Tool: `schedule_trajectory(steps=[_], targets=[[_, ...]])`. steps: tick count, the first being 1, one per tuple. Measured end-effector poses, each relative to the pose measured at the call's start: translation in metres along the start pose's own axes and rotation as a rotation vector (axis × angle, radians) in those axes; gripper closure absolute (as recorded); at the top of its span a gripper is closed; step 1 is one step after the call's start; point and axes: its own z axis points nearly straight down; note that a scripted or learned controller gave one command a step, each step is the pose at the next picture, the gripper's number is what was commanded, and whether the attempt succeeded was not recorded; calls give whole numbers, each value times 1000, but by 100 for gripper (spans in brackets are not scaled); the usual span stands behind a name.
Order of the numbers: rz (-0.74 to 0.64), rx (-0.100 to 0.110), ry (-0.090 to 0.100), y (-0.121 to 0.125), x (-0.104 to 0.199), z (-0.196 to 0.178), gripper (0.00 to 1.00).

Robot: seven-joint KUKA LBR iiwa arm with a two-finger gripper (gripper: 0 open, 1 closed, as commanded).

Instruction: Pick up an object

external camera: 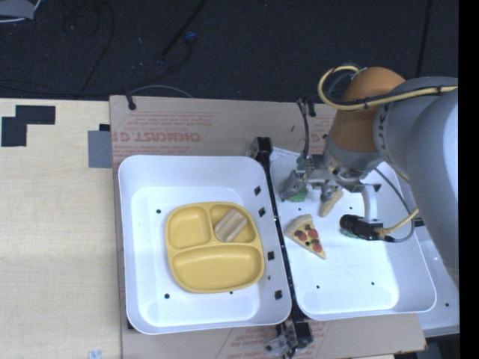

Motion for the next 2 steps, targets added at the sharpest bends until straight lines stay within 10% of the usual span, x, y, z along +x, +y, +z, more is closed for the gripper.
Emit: schedule_trajectory(steps=[1,2], targets=[[1,-2,-1,-1,1,30,0],[4,-2,0,-1,0,19,100]])
